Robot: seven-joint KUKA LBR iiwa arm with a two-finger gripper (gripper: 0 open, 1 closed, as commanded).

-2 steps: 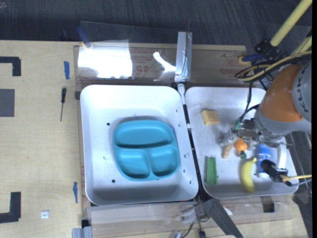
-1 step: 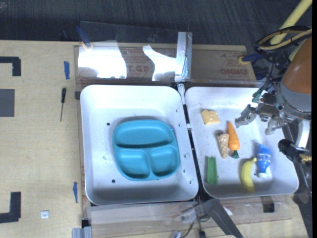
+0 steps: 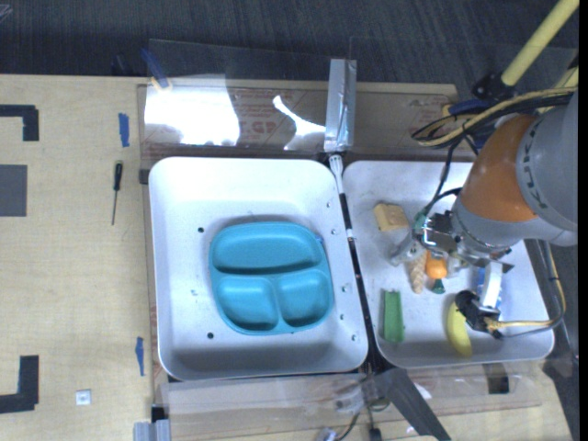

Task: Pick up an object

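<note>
The small orange object (image 3: 435, 268) sits in the right bin (image 3: 533, 338), near its middle, and the gripper (image 3: 430, 251) is down right on top of it, reaching in from three o'clock. Whether the gripper is spread or pinched on anything I cannot tell; the wrist hardware crowds the spot and hides the tips. Touching the orange piece at its nine o'clock side is a pale tan item (image 3: 416, 274), partly tucked under the gripper. At about eleven o'clock from it lies a tan block (image 3: 390, 217), apart from the cluster. At seven o'clock a green stick (image 3: 392, 316) lies lengthwise near the bin's left wall. At five o'clock a yellow banana-like piece (image 3: 457, 329) rests close to the bin's near edge, with a black part of the arm's fittings just above it. The grey arm (image 3: 551, 177) with its orange band (image 3: 494, 182) comes over the bin's right rim. Further out, at nine o'clock, the left bin (image 3: 175, 246) holds a blue divided tray (image 3: 270, 276) lying flat in its middle. Both bins sit side by side on the light wooden table (image 3: 64, 274).
</note>
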